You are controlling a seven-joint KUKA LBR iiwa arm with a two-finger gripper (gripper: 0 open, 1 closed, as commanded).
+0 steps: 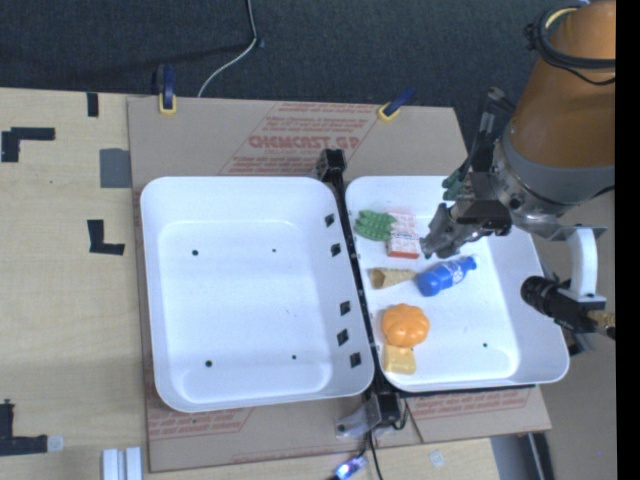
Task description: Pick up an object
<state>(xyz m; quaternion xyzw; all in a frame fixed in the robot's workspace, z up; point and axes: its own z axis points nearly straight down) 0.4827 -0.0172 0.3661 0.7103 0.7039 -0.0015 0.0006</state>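
The left bin is sitting bare-floored, so whatever gets picked up is coming out of the right bin, where all the objects are lying. Going rightward across it: a green leafy toy is resting near the divider, touching a small red-and-white packet; below them a pale cone-shaped piece is lying on its side; further toward the near edge an orange round object is sitting on top of a yellowish block. A blue bottle is lying on its side in the middle of the bin. The gripper is hovering just above and beside the bottle's upper end, near the packet. Nothing is showing between its fingers, and whether they are spread or closed is impossible to tell from this angle. Judging by this, the pick is not yet done: every object is resting on the bin floor, so the closing and lifting are left.
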